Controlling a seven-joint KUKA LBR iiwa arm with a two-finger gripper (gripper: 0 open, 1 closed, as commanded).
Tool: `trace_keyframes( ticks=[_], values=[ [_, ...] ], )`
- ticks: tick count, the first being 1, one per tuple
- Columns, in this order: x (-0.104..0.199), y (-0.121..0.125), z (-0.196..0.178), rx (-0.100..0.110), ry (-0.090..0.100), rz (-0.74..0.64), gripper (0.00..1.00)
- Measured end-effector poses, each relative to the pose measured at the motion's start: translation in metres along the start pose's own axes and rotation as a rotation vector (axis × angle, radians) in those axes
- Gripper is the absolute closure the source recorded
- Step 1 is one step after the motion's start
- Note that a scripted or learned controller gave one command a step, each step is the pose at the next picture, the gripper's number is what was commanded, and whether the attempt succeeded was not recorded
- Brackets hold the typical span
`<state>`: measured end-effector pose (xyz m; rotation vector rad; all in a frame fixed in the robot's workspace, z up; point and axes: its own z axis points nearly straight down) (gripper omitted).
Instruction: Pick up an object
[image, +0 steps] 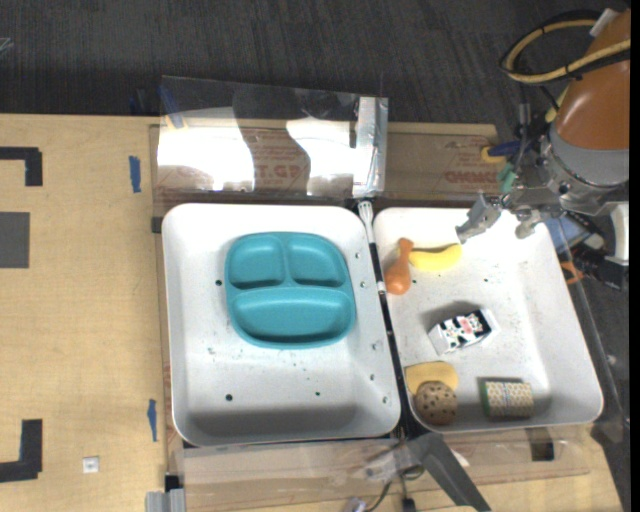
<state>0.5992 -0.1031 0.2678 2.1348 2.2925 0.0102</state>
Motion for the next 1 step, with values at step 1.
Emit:
trace_keyframes(
  ticks=[1],
  values=[
    [0.0606,-0.0135,0.085,0.015,0.005,-0.134,0.0]
  ],
)
